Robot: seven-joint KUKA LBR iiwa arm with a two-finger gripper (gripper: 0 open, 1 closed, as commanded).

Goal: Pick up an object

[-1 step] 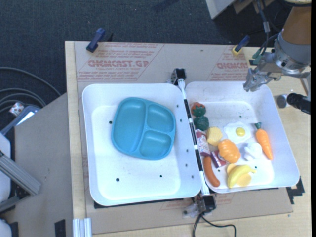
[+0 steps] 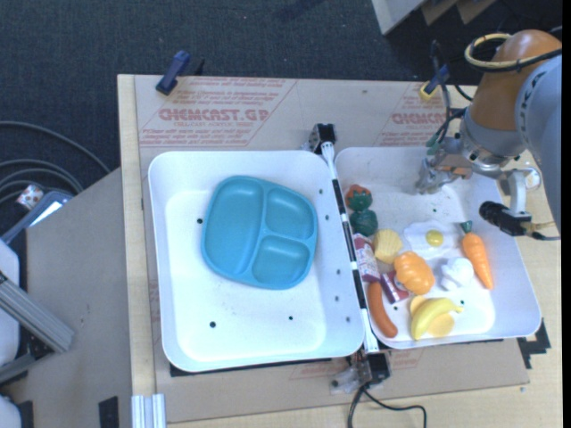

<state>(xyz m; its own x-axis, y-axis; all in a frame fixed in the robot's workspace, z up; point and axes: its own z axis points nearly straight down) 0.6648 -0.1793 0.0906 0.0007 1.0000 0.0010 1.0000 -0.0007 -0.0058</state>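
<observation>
Orange carrot (image 2: 477,258): lies near the right wall of the right bin (image 2: 522,306), green top pointing up-view.
Other toy food: a fried egg (image 2: 432,237) just left of the carrot; an orange pumpkin-like piece (image 2: 415,272) below it; a yellow banana (image 2: 434,316) toward the near edge; a red sausage (image 2: 382,309) along the left wall; a white piece (image 2: 458,273) beside the carrot.
Green and red pieces: a green vegetable (image 2: 363,221) with a red-orange one (image 2: 358,194) just above it, at the bin's left wall.
Tool (image 2: 430,180): hangs over the far part of the right bin, above bare white floor, well apart from the food; nothing sits between its fingers, and I cannot tell how wide they stand.
Arm (image 2: 505,96): grey with an orange band, reaching in from the right.
Left bin (image 2: 174,324): holds 1 blue divided plate (image 2: 260,232) with 3 compartments, tilted slightly.
Bench (image 2: 268,110): brown board with red printed lettering beneath both bins.
</observation>
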